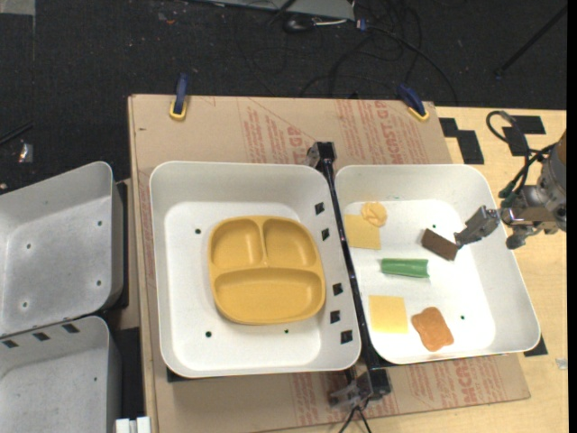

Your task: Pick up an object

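Note:
The right bin (505, 278) holds several small toy foods. A brown block (439, 244) lies towards its right side, with a green bean-like piece (403, 267) just below and left of it. A pale yellow square (363, 233) with a round yellow piece (374, 213) sits near the bin's left wall. Another yellow square (389, 314) and an orange piece (434, 328) lie at the front. My gripper (491, 228) reaches in from the right, over the bin's right part. Its dark tip ends right beside the brown block's right end.
In the left bin (180, 242) rests a yellow divided plate (268, 269). A black divider with clips (341, 260) runs between the bins. Grey metal panels (54, 242) stand to the far left of the bench. Cables (514, 142) hang near the arm at the right.

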Available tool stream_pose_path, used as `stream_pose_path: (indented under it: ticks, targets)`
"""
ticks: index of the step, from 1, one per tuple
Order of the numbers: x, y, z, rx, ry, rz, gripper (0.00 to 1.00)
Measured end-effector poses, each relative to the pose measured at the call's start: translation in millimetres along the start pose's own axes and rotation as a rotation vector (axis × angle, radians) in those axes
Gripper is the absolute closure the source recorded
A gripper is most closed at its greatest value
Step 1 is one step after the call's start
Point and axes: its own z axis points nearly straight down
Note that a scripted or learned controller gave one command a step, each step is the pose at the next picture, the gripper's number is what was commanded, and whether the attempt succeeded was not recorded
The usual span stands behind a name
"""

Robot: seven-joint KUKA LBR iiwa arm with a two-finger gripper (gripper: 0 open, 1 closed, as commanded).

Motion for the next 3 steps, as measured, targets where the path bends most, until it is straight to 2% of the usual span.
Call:
stream_pose_path:
  ticks: [2,3]
  targets:
    - [-5.7,-15.7,111.1,0.005,0.002,0.003,0.0]
    - [-15.2,-14.5,163.8,0.004,0.002,0.003,0.0]
